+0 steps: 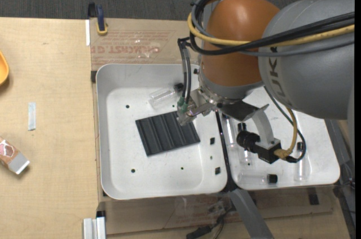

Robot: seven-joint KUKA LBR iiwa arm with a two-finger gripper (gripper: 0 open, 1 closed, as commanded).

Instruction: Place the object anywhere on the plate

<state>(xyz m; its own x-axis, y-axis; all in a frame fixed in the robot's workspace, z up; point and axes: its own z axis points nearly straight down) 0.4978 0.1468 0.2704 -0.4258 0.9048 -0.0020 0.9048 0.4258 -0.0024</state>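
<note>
I see my arm (271,46) over the gap between the two bins. The claw (185,110) sits low in the left bin (113,176), at the right top corner of a dark ribbed plate (167,133) lying flat on the bin floor. Can't tell its spread. A clear object (163,96) lies just beside the plate's top edge, left of the claw.
</note>
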